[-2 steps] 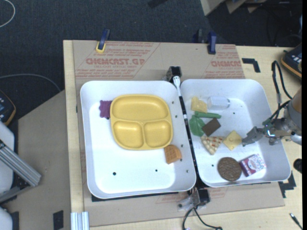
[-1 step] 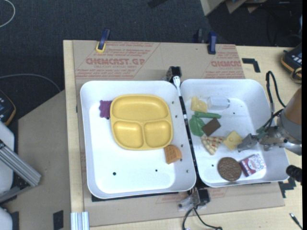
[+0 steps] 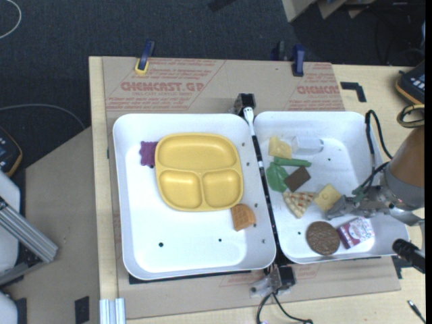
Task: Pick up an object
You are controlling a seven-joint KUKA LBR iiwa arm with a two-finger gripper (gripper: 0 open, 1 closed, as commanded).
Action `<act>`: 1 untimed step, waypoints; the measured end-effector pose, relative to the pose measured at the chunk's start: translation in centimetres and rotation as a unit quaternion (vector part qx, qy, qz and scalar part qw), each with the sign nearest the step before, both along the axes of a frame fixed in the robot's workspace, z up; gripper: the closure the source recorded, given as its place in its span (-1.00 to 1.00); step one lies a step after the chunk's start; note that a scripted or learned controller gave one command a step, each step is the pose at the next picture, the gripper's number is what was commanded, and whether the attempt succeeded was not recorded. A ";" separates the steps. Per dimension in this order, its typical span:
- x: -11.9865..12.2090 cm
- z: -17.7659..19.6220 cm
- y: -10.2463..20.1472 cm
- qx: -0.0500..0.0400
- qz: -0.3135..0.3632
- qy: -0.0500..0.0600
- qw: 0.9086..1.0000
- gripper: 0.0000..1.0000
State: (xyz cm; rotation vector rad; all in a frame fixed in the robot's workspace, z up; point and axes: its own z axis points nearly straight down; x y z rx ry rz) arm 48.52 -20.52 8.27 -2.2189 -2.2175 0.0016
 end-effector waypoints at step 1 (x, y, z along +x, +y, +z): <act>0.1 1.2 -0.1 -0.001 -0.001 -0.002 1.000 1.00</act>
